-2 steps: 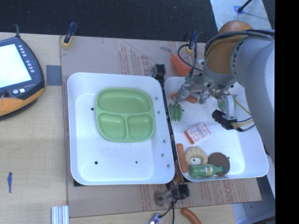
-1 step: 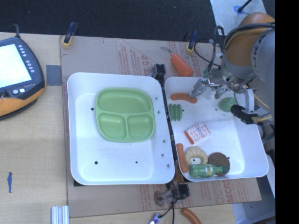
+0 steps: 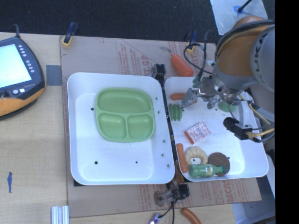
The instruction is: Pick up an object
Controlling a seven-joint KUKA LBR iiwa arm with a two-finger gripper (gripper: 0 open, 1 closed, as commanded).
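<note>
My gripper [image 3: 201, 100] hangs over the far end of the right bin [image 3: 254, 164], its two grey fingers [image 3: 189, 99] spread apart with nothing between them. To its left lie a small orange sausage [image 3: 177, 96] and a green ridged piece [image 3: 175, 112]. A red-and-white packet [image 3: 197, 132] lies mid-bin, below the gripper. Along the near end sit an orange carrot [image 3: 180, 153], a pale ring-shaped bagel [image 3: 195, 154], a brown cookie [image 3: 218, 161] and a green bottle [image 3: 205, 171] on its side. A green item [image 3: 225, 107] is partly hidden under the wrist.
The left bin [image 3: 84, 162] holds a green divided plate [image 3: 125, 114]. An orange carrot [image 3: 181, 65] lies on the cardboard beyond the right bin. A teach pendant [image 3: 14, 76] rests at far left. Black cabling [image 3: 236, 126] hangs over the right bin's right side.
</note>
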